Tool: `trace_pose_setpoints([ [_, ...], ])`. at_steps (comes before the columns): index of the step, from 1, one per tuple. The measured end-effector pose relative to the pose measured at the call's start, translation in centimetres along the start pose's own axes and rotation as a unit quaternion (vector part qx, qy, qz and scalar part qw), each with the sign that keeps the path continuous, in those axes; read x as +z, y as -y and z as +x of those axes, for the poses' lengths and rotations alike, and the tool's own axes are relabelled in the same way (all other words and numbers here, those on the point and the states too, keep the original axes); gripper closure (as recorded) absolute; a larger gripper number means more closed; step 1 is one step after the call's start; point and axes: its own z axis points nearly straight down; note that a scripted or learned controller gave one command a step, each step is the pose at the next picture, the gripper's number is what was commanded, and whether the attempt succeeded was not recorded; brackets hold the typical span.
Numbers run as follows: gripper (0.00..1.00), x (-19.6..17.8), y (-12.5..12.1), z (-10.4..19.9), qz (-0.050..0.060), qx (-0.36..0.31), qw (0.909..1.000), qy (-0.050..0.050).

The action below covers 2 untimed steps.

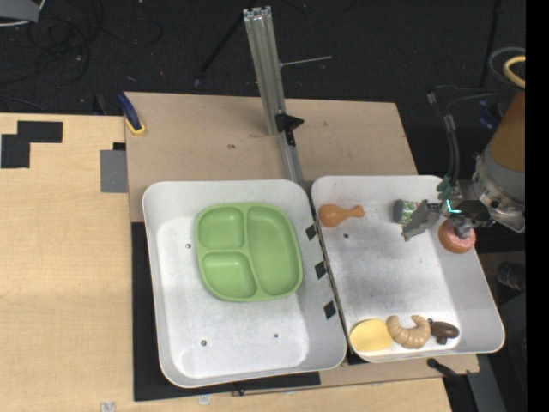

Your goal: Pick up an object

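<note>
Across the bench point(343, 136), laid side by side: left bin point(171, 333) bearing a green divided plate point(249, 251), right bin point(386, 281) strewn with small toys. Reaching in from the right over the right bin's far end: grey arm point(506, 144), gripper point(418, 221) low above the bin floor. Cannot tell how far open, nor whether anything is held; too dark and small to read.

Lying closest as targets: a pink ring point(457, 237) just beside the gripper at the right wall, and an orange drumstick point(339, 215) near the far left corner, well clear of its neighbours. Clustered at the near wall, touching or nearly so: a yellow piece point(371, 336), a tan croissant point(409, 330), a brown piece point(443, 330).

To do this step well, probably: choose one lone object, not the near-wall cluster. Centre over it before descending. Favour the drumstick for its open surroundings; expect the ring, hard by the wall, to leave little room on that side. Close across the narrow part, lift straight, and confirm something actually sits in the grasp before counting the pick as made.
</note>
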Motion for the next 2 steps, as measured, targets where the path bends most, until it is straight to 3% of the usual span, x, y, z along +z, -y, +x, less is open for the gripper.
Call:
trace_pose_setpoints([
  [1, 0.0, -0.1, 0.0, 0.0, -0.001, 0.0, 1.0, 0.0],
  [2, 0.0, 4.3, -0.2, 0.1, 0.002, 0.0, 1.0, -0.001],
])
